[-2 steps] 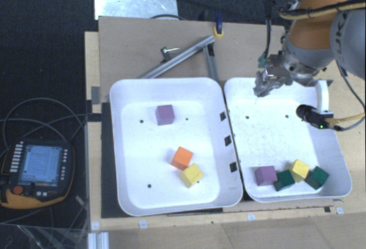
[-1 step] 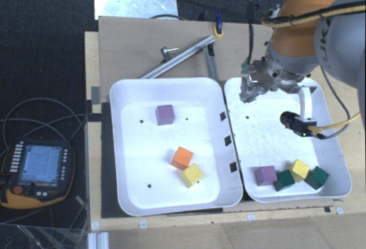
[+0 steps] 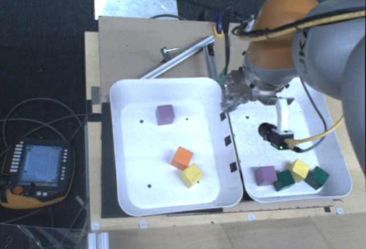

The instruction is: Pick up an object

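You are still at the start. Your gripper (image 3: 234, 96) hangs over the right shallow white bin (image 3: 254, 142), and you cannot tell if it is wide or narrow. Next, go down to the small purple cube (image 3: 265, 174).

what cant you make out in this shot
- Camera view: the far end of the right bin's floor is hidden under the arm.
- Camera view: the rest of the arm is cut off by the right edge.
- Camera view: the text on the handheld pendant's screen is too small to read.
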Robot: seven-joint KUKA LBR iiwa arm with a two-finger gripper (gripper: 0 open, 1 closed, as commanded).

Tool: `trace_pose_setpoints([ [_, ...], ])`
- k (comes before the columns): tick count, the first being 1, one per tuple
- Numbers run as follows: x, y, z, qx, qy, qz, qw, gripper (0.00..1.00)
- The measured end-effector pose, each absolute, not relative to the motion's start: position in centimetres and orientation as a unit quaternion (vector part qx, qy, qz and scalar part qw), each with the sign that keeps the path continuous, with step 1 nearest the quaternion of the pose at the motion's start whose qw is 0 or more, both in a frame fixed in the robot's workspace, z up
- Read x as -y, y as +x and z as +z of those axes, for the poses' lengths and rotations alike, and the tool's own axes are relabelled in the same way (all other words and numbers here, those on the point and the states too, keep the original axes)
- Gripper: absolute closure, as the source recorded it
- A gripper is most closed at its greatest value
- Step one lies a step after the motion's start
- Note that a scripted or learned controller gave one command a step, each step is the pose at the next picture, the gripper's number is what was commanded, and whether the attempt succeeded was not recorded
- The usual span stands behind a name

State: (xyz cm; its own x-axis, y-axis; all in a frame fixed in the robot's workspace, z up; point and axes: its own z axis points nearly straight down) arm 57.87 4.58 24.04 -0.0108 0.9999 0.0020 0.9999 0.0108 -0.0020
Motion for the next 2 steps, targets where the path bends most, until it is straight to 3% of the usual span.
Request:
trace_pose_setpoints([
  [1,-9.93,55.83,23.66,0.711,-0.703,-0.0002,0.001,1.00],
  [2,-9.58,55.92,23.69,0.708,-0.706,-0.0005,0.000,0.00],
])
